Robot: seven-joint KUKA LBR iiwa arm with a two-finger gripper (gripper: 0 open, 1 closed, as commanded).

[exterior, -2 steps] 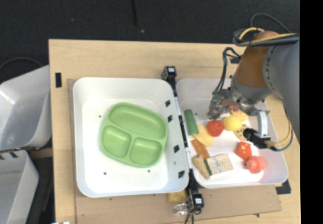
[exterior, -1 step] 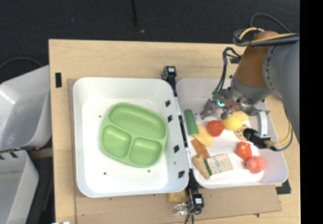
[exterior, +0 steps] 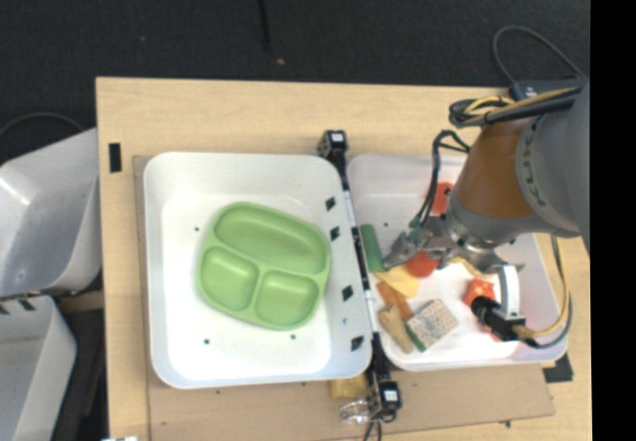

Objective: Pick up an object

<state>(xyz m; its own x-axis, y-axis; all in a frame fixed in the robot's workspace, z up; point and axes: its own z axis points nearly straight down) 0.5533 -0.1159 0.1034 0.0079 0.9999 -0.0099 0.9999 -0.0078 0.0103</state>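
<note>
In the right-hand shallow white bin (exterior: 393, 186), at the centre-right of the frame, the grey arm with its orange band (exterior: 497, 181) reaches down so that the jaws hang low over the clutter. Directly beneath them lies a small round red piece (exterior: 421, 266), the likeliest target. Whether the jaws are open or closed on anything cannot be told from this angle, and nothing can be seen lifted clear of the bin floor. The approach looks done, judging from this; the grasp itself and the lift are yet to be shown, so I would count the task as not accomplished.

The red piece is crowded. A pale yellow wedge (exterior: 400, 281) lies just beside it to the lower left, and a long green stick (exterior: 370, 248) runs along the bin's left wall nearby. Below these sit a small patterned box (exterior: 431, 322) and a brown chunk (exterior: 395, 327), close together near the bin's bottom edge. An orange block (exterior: 481, 289) lies to the right, and an orange-red piece (exterior: 440, 199) shows above, partly behind cables. The yellow wedge looks likeliest to be caught or nudged in a close.

The left-hand white bin (exterior: 179, 191) holds a light green plastic divided plate (exterior: 263, 265), well apart from the arm. Both bins rest on the pale wooden table (exterior: 219, 116).
</note>
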